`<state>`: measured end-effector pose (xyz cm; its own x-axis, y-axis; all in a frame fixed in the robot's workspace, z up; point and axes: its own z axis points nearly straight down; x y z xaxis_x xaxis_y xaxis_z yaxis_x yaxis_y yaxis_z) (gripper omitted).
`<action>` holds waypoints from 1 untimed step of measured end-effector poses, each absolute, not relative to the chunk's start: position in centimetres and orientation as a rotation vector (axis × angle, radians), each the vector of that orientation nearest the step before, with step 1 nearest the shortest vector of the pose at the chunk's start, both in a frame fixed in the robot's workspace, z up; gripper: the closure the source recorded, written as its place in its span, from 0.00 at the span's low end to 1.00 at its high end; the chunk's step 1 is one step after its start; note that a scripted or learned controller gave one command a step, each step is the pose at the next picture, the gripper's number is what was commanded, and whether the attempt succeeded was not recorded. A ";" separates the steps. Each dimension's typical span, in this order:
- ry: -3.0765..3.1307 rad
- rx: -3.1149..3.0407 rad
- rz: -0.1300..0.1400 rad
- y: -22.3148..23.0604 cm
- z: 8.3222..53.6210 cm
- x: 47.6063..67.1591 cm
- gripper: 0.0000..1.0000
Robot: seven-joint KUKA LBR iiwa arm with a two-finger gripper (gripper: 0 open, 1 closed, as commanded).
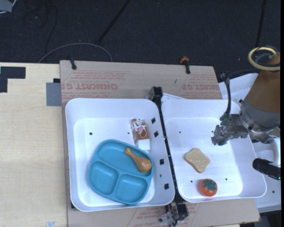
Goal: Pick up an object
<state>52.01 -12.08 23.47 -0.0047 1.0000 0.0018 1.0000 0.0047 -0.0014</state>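
Note:
My gripper point(220, 136) hangs over the right bin point(236, 193), near its right wall, with nothing seen between its fingers. A tan slice of toast point(197, 159) lies on the bin floor, left of and below the gripper. A red tomato point(208, 187) sits near the bin's front edge. In the left bin point(78, 126) a blue divided plate point(111, 178) carries a brown chicken drumstick point(138, 160). A small brown and white packet point(140, 128) lies behind the plate.
A black divider strip point(162, 145) runs between the two bins. Cardboard point(132, 82) lies under and behind them. The pale bench top point(23, 150) stretches to the left. Bare floor in the right bin lies between the toast and the gripper.

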 end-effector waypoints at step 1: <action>-2.226 -2.213 -0.001 -6.4 24.0 52.9 1.00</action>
